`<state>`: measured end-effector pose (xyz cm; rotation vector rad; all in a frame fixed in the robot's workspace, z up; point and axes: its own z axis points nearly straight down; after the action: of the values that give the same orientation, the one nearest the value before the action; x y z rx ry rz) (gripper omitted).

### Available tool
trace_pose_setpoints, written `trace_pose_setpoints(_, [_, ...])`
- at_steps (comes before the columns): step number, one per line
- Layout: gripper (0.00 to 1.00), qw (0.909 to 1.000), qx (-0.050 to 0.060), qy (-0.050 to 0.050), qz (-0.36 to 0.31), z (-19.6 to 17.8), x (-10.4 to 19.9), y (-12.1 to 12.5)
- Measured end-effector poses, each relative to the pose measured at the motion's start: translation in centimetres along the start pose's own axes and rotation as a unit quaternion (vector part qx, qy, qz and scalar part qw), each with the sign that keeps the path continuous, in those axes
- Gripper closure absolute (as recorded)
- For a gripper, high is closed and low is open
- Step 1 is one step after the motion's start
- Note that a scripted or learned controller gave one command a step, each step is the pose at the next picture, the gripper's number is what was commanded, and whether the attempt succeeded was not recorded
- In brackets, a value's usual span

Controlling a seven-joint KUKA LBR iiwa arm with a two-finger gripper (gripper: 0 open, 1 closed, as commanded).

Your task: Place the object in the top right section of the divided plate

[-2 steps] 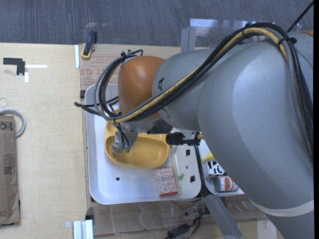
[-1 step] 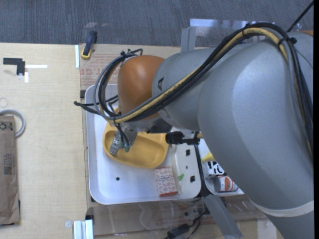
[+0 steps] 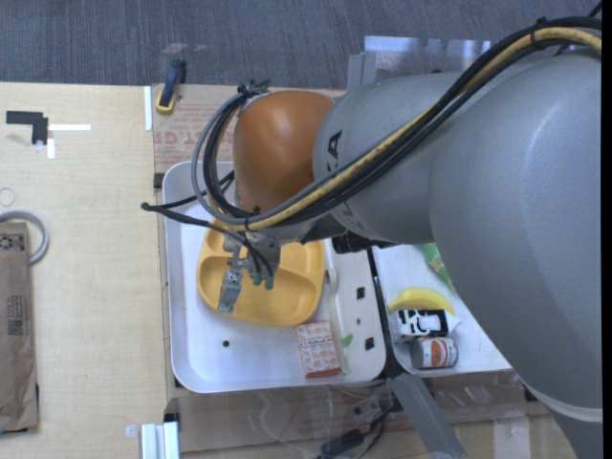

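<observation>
Checking the placing step, found the gripper (image 3: 247,285) low over the left half of the yellow divided plate (image 3: 298,302), with the orange band (image 3: 277,146) of the arm (image 3: 459,161) above the plate's upper edge. Could not tell whether the gripper was open, closed or carrying anything. Noted a small green speck at its tip, too small to identify.

Could not fix the task object with certainty. Saw one candidate, a red-and-white packet (image 3: 318,348), lying just beside the plate's lower right edge in the same white bin (image 3: 201,366), not on the plate.

Judged that a sound placement called for shifting toward the plate's upper right section, centring between the ridges, lowering close to the surface, and releasing only when clear of the rim, so that nothing tipped into a neighbouring section.

Found the plate's upper edge and most of its upper right section covered by the wrist and cables (image 3: 215,175). Made out some items well to the plate's right, partly cut off by the arm.
</observation>
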<state>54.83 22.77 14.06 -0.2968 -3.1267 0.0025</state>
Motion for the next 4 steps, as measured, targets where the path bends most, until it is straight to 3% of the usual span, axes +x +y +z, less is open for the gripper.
trace_pose_setpoints(1, [0.00,0.9991,-0.001,-0.001,-0.043,5.1,-6.5,-0.7])
trace_pose_setpoints(2, [1.00,0.9992,-0.002,0.003,-0.041,4.1,-6.4,-0.5])
trace_pose_setpoints(3, [1.00,0.9999,-0.007,-0.012,0.009,4.0,0.1,-1.6])
trace_pose_setpoints(4, [1.00,0.9968,-0.004,-0.013,-0.079,3.9,4.4,-1.0])
